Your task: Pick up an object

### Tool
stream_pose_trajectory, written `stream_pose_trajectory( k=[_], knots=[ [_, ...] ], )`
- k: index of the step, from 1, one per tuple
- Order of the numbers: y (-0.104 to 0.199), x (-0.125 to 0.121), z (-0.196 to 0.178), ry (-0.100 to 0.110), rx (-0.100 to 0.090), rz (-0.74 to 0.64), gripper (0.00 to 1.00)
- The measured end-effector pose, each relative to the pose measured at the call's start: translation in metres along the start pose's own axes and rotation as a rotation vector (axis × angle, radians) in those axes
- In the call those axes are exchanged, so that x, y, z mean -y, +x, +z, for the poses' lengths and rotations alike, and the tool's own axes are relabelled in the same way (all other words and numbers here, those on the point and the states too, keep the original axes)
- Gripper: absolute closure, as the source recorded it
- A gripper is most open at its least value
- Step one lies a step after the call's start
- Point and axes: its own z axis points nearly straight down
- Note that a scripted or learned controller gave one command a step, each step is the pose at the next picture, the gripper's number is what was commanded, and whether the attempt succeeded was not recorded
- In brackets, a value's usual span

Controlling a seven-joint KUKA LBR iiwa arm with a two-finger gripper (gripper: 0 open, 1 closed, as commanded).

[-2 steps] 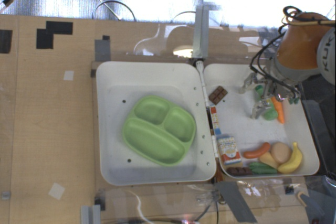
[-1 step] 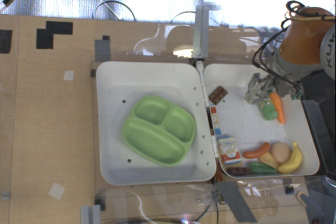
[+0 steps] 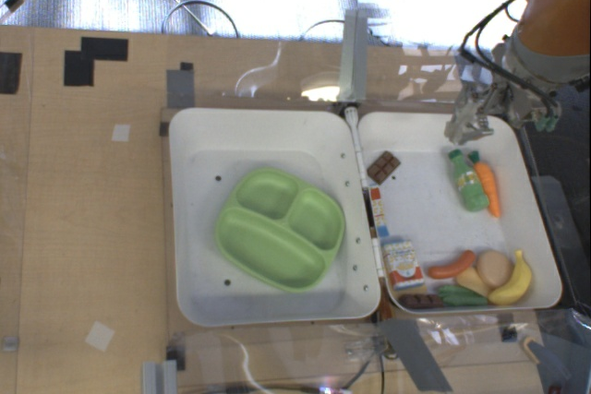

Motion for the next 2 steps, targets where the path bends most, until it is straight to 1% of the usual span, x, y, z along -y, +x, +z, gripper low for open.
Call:
stream_pose_trajectory(
  k=[1,2],
  knots=[
    [-0.017,0.005,0.116,-0.01,-0.025,-0.136,1.0],
    [-0.007,0.066,0.076,-0.003,-0.012,-0.267,1.0]
  ],
)
